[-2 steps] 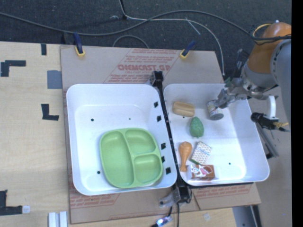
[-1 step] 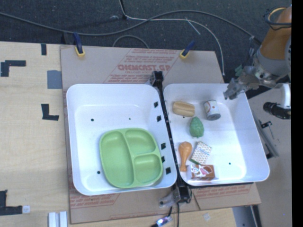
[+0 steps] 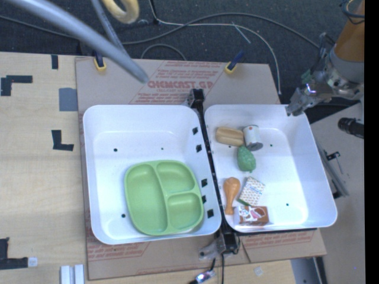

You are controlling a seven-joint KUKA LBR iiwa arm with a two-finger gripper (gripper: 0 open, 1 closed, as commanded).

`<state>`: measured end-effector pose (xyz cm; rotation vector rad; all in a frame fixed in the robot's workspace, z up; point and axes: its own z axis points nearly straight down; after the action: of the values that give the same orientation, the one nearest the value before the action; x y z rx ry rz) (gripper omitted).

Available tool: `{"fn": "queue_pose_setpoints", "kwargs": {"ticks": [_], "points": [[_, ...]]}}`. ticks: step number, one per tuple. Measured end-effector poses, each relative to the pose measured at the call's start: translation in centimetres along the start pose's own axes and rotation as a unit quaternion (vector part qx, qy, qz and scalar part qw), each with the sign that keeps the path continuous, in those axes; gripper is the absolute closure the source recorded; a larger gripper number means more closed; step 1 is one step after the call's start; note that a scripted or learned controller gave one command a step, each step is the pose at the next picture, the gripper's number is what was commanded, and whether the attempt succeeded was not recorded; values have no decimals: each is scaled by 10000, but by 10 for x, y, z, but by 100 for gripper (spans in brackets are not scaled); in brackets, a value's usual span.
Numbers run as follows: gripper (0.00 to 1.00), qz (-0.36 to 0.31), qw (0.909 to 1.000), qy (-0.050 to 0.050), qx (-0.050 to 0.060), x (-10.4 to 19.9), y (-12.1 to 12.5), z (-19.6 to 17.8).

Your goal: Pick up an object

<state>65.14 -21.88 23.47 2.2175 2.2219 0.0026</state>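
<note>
The right bin (image 3: pixel 308 158) holds several small items: a tan bread roll (image 3: pixel 229 136), a grey-and-white can (image 3: pixel 253 137), a green leafy piece (image 3: pixel 247 158), an orange drumstick (image 3: pixel 230 193), a patterned packet (image 3: pixel 253 190) and a red-brown box (image 3: pixel 254 215). My gripper (image 3: pixel 298 103) hangs at the bin's upper right corner, just outside its rim, well away from the items. Nothing shows between its tips.
The left bin (image 3: pixel 100 135) carries a green divided plate (image 3: pixel 164 197). A grey pole (image 3: pixel 77 28) slants across the upper left. Cables run over the cardboard (image 3: pixel 177 81) behind the bins. A black divider clip (image 3: pixel 197 98) sits between the bins.
</note>
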Motion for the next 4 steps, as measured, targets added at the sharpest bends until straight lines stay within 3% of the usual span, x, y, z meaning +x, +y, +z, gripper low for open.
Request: {"fn": "queue_pose_setpoints", "kwargs": {"ticks": [1,4], "points": [[100,-1,10000,1,2,5,-6,-46],[100,-12,10000,4,27,148,-26,-43]]}}
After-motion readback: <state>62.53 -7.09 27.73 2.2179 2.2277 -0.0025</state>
